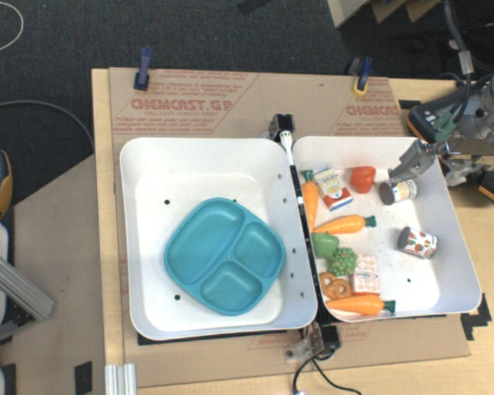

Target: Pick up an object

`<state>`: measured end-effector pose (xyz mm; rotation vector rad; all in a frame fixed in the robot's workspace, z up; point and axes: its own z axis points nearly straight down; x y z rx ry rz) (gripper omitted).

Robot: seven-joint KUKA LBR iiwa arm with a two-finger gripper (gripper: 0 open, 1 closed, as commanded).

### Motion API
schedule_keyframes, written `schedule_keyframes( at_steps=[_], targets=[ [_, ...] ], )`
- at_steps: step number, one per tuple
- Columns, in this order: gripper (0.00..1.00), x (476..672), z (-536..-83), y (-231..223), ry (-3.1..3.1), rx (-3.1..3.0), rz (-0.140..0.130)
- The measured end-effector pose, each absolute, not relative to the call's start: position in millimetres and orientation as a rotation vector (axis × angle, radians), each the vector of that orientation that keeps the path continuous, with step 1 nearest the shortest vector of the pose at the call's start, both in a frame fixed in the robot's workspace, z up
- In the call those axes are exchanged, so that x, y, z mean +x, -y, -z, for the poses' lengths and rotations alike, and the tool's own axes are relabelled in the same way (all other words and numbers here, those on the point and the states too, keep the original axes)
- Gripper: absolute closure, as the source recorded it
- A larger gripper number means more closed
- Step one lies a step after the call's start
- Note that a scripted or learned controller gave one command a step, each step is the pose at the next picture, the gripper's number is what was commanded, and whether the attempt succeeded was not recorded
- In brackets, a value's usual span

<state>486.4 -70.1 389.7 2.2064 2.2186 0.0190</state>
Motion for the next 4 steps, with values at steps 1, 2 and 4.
schedule_keyframes(
  at_steps=[1,2,4],
  targets=[
    [0.00,479.7,-535,61,-2.213,2.206,-0.023],
    [1.00,480.2,-537,61,-2.218,2.216,-0.006],
    [1.00,479.9,-544,-14,-2.221,2.203,-0.026]
  ],
)
